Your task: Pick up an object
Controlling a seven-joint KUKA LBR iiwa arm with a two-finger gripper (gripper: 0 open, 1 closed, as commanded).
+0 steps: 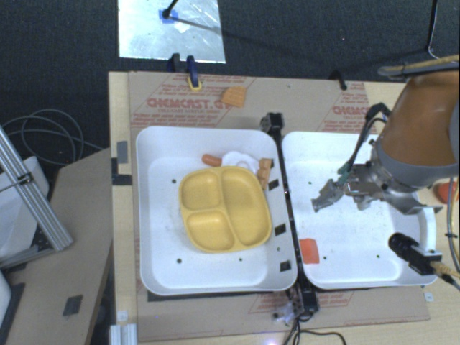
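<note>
My gripper (323, 200) hangs over the middle of the right bin (345, 275), pointing left, with nothing visibly held. A small orange-red block (308, 250) lies on that bin's floor near its front left corner, below and slightly left of the gripper. In the left bin (154, 192) a yellow divided plate (224, 209) lies in the middle. Behind it are a small orange sausage-shaped piece (211, 160), a white piece (241, 161) and a tan block (264, 171).
A black divider with clips (282, 200) runs between the two bins. A tan square (233, 95) lies on the cardboard behind the left bin. An orange-red thing (445, 190) peeks out at the right edge behind the arm.
</note>
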